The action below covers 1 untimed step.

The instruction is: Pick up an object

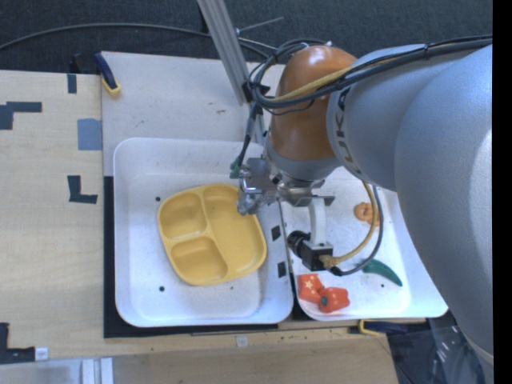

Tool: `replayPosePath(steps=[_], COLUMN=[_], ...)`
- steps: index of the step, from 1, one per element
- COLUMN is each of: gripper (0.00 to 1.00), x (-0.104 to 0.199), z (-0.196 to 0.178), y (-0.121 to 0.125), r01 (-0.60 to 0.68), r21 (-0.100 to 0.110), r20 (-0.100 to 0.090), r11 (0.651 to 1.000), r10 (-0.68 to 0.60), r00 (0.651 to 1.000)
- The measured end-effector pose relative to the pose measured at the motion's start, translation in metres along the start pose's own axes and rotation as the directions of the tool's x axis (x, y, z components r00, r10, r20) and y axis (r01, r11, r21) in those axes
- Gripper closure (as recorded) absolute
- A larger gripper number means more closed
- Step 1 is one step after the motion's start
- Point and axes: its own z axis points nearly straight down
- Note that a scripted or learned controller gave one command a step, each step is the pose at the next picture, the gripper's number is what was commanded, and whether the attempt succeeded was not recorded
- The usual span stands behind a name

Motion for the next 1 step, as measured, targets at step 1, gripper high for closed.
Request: replayPosePath(steps=[1], gripper=[0.0], x=[-0.0027], z=[-0.0005], y=[0.0007], r01=[-0.004], r21=[-0.001], r20=[0.001], r11=[1.0], r10=[0.004], r00=[1.0])
